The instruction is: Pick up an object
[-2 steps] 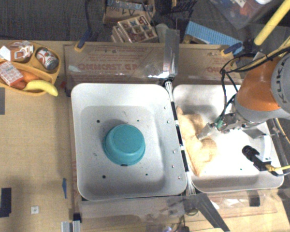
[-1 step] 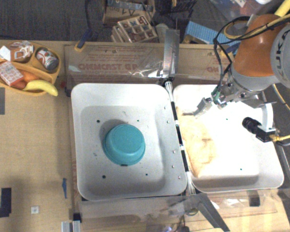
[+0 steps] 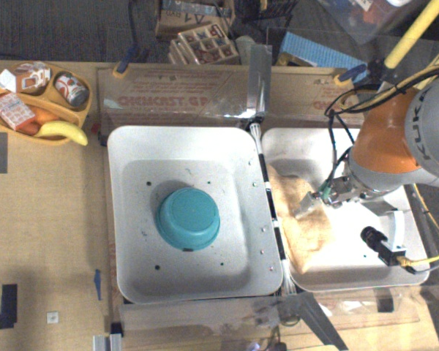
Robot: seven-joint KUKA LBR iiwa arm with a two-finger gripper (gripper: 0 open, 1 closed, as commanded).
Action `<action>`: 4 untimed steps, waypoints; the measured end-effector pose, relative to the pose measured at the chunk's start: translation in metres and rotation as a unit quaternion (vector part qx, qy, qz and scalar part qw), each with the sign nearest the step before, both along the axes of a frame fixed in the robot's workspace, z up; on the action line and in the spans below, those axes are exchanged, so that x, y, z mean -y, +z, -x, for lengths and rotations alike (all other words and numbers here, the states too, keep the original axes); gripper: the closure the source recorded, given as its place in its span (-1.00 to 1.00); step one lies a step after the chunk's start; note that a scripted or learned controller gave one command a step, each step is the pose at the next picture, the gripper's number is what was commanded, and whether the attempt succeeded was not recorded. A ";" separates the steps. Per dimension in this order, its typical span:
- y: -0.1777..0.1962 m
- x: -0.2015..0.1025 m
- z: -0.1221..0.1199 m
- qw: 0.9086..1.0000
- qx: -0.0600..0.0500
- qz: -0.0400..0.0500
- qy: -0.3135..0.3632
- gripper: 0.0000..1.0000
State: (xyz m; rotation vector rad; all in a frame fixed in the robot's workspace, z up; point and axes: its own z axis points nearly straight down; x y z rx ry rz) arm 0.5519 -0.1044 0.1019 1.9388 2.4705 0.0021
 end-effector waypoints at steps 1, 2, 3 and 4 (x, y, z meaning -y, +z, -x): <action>-0.008 -0.002 -0.055 0.999 0.008 0.001 0.051 -1.00; -0.008 -0.006 -0.041 0.996 0.009 0.002 0.093 -1.00; 0.003 -0.006 -0.042 0.996 0.011 0.001 0.091 1.00; 0.084 -0.078 -0.088 0.979 0.002 0.002 0.205 1.00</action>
